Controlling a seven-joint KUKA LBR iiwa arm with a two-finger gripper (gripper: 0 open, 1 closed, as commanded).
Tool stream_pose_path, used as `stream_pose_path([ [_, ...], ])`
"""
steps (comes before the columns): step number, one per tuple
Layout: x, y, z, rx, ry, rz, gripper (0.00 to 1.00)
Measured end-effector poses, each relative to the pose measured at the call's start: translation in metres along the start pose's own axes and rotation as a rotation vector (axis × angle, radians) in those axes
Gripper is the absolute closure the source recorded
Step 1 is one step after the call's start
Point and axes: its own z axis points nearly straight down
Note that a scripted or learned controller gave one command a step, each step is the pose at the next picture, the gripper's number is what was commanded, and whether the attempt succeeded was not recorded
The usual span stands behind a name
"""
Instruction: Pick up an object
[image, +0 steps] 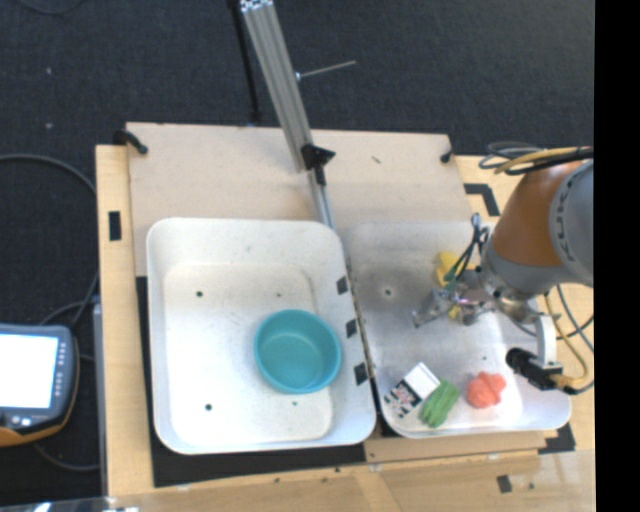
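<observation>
My gripper (440, 306) hangs low over the middle of the right bin (395, 262), with the orange-banded wrist just to its right. A yellow object (446, 266) lies right behind the gripper, partly covered by cables; whether they touch I cannot tell. Along the bin's near edge sit a white box with black print (413, 386), a green object (438, 403) leaning against it, and a red-orange lump (486, 390). A teal bowl (297, 350) rests upright in the left bin (190, 260).
A slanted aluminium pole (285, 90) runs down to the gap between the bins. Black cables and a connector (535, 368) trail from the arm over the right bin's right edge. A tablet (30, 380) lies left of the bench.
</observation>
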Motion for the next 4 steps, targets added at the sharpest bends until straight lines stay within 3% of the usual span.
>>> stream_pose_path([
  [1, -0.001, 0.0, 0.008, -0.005, -0.001, 0.002, 0.0],
  [2, -0.002, 0.001, -0.004, -0.009, 0.0, 0.008, 1.0],
  [4, 0.0, 0.003, -0.126, -0.014, -0.002, -0.004, 1.0],
])
